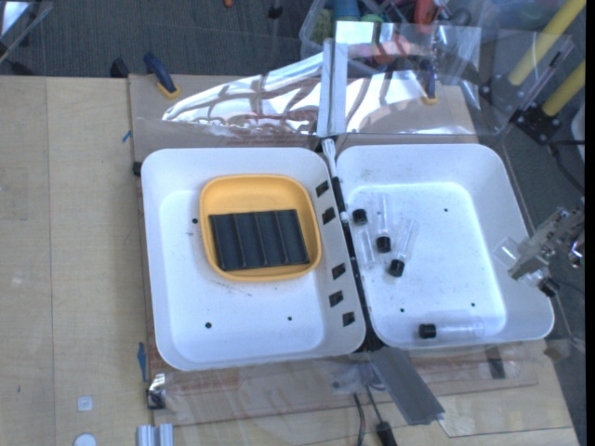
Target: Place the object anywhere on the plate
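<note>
A yellow plate (pixel 216 196) with rounded corners sits in the left bin (pixel 177 333). A dark grey ridged block (pixel 258 240) lies flat on the plate and covers most of its floor. My gripper (pixel 532 256) hangs over the right rim of the right bin (pixel 521 319), far from the plate, and I see nothing in it.
Several clear vials with black caps lie in the right bin: three near its left side (pixel 383 244) and one along the front wall (pixel 456 328). Crinkled foil (pixel 279 100) and a clear box of toys (pixel 400 7) stand behind the bins.
</note>
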Controlling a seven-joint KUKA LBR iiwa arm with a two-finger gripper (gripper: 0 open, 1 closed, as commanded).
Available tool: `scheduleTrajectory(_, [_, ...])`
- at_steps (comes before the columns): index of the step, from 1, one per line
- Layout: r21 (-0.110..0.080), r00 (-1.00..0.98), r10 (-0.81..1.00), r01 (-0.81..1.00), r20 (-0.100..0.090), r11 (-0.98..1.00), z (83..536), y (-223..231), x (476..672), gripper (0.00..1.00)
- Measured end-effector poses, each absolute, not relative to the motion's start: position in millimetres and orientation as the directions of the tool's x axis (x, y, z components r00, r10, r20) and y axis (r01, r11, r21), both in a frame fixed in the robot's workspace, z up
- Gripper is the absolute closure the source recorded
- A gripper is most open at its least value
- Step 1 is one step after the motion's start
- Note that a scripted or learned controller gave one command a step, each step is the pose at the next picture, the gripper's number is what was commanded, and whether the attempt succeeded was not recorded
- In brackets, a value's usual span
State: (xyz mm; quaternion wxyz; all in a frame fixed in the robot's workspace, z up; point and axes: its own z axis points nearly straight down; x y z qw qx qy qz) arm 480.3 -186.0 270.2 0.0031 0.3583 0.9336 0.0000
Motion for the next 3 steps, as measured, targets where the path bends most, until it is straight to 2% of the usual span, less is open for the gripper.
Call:
scheduleTrajectory(1, [0.001,-0.915,0.404,0.404,-0.007,0.915,275,-224,480.6,1.0])
scheduleTrajectory(2, [0.001,-0.993,0.114,0.114,-0.001,0.993,248,-223,480.3,1.0])
scheduleTrajectory(3, [-0.002,-0.986,-0.169,-0.169,-0.008,0.986,272,-223,481.0,1.0])
